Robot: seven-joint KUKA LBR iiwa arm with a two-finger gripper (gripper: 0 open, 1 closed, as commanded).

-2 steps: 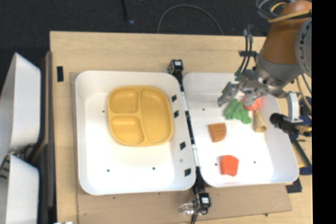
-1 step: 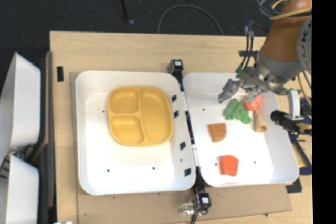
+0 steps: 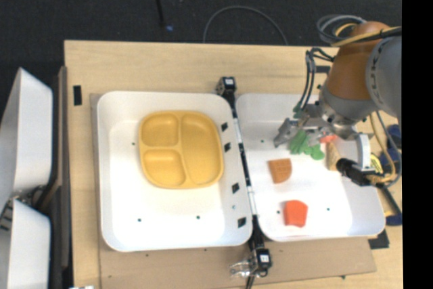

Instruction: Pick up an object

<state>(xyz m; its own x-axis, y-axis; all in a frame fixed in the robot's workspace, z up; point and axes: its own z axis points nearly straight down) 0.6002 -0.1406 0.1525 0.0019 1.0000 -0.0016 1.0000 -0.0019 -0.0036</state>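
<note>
My gripper [image 3: 302, 132] hangs low over the far part of the right bin [image 3: 267, 115], on the grey arm with the orange band. Right under it lies a green object [image 3: 306, 145], partly covered by the gripper. The view does not settle whether the gripper touches the green piece. A small reddish piece [image 3: 329, 139] peeks out just right of the green one. Nearer the middle of the bin sits an orange-brown block [image 3: 280, 170]. A red-orange block [image 3: 295, 212] rests toward the bin's front.
The left bin [image 3: 115, 213] holds a yellow divided plate [image 3: 181, 148]. A ridge with black clips [image 3: 240, 166] separates the two bins. Wooden bench [image 3: 149, 64] surrounds them, and cables run along the right side.
</note>
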